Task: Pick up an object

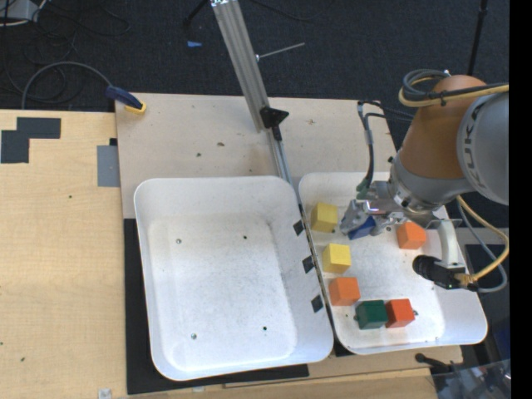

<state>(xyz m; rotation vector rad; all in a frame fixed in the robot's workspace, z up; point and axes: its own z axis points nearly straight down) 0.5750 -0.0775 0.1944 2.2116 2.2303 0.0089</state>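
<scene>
Over in the right shallow white bin (465, 327), the claw (359, 221) sits low beside a small yellow cube (325, 218), probably lining up a grab. Can't tell how wide it's set, and a blue bit (362, 229) sits right at its tip.

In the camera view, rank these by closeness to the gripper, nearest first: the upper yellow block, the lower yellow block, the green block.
From the gripper in the right bin:
1. Upper yellow block, just to its left in the view.
2. Lower yellow block, below and left.
3. Green block, near the bin's front, beside an orange block.
</scene>
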